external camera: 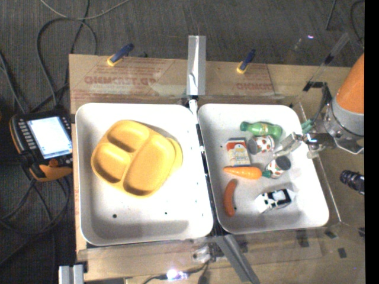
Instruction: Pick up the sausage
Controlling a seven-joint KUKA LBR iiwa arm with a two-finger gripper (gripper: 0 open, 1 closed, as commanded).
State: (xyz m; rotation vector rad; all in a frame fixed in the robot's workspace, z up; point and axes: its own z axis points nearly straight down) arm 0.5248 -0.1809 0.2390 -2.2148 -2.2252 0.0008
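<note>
2 white bins sit side by side on the bench. At the far left of the frame a handheld pendant (pixel 42 139) with a lit screen lies off the bench. The left bin (pixel 100 218) holds a yellow divided tray (pixel 136 157), set toward its upper middle. The right bin (pixel 308 215) carries the clutter: a small red and white carton (pixel 237 153), a carrot (pixel 243 172) just below it, a green bottle (pixel 261 128) near the top, and a black and white toy (pixel 275 199) lower right. The sausage (pixel 229 197) lies upright in the bin's lower left, below the carrot and apart from it. The gripper (pixel 286 152) hangs over the bin's upper right, well away from the sausage; I cannot tell how its fingers stand.
</note>
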